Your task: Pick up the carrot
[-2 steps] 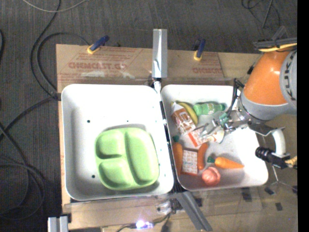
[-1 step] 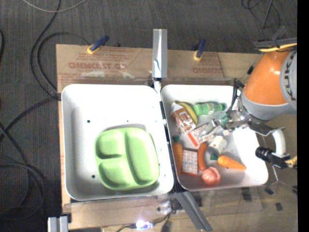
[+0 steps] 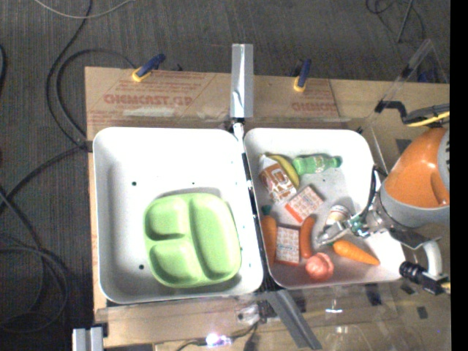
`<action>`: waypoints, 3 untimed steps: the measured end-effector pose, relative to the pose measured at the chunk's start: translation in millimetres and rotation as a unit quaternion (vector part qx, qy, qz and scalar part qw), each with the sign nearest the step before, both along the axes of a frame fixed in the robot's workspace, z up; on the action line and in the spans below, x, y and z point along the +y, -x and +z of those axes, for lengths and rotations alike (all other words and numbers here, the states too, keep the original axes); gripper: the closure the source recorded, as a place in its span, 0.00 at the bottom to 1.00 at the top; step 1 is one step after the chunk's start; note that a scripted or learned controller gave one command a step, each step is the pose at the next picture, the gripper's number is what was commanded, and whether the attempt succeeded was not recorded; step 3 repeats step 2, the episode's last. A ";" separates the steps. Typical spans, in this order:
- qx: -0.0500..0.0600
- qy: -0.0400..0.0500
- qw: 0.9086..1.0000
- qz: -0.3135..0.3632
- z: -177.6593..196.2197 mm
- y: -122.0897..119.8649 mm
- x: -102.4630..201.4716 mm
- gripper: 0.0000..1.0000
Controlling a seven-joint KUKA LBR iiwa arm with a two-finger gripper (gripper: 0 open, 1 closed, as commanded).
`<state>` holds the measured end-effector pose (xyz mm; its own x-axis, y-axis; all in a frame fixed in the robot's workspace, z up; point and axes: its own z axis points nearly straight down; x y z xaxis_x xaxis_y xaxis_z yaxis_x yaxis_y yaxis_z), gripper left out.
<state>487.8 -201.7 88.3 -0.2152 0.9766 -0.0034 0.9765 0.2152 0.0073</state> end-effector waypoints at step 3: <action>0.007 0.000 0.996 -0.090 94.1 -35.9 52.9 1.00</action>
